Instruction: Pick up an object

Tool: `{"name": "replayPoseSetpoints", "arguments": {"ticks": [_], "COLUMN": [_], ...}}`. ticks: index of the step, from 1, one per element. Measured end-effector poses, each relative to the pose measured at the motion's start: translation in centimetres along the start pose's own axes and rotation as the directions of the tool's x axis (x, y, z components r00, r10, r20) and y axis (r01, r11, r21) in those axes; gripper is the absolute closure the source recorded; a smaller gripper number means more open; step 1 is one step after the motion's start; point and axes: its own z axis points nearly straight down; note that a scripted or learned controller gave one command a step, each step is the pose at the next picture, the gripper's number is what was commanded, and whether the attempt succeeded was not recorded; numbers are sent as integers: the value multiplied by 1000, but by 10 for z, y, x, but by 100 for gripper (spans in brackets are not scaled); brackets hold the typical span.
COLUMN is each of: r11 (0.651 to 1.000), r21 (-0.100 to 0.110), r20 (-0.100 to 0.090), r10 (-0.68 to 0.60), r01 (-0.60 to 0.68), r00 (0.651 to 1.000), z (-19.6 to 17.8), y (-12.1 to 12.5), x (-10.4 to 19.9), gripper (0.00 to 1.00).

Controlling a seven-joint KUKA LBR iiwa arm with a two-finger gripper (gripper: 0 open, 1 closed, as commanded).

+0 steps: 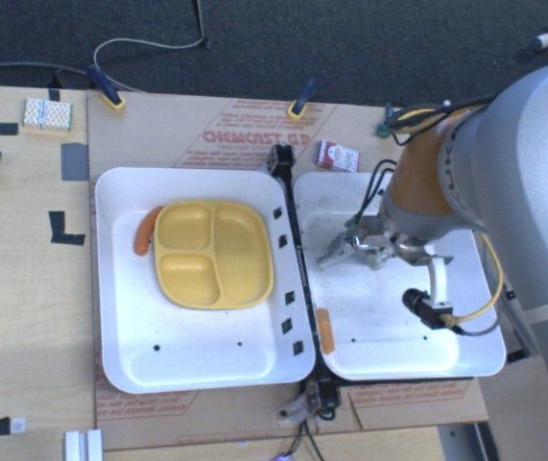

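Observation:
A yellow divided plate (213,254) lies in the left bin (120,334). An orange sausage-shaped piece (143,231) rests against the plate's left rim. A small orange piece (324,329) lies in the right bin (389,358), close to its left wall. My gripper (331,254) hangs low over the upper left part of the right bin, pointing toward the divider between the bins. It is well above the small orange piece in the view and apart from it. I see nothing held in it.
The grey arm (485,181) with its orange band covers the right bin's upper right. A black cable loop (427,307) hangs below the wrist. A small red and white packet (336,156) lies on the cardboard behind the bins.

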Motion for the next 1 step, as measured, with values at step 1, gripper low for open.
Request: {"name": "replayPoseSetpoints", "arguments": {"ticks": [1], "r11": [1000], "r21": [2], "r20": [-3], "r10": [-3], "r01": [3], "r00": [1000], "z": [-99], "y": [64], "x": [57], "gripper": [0]}}
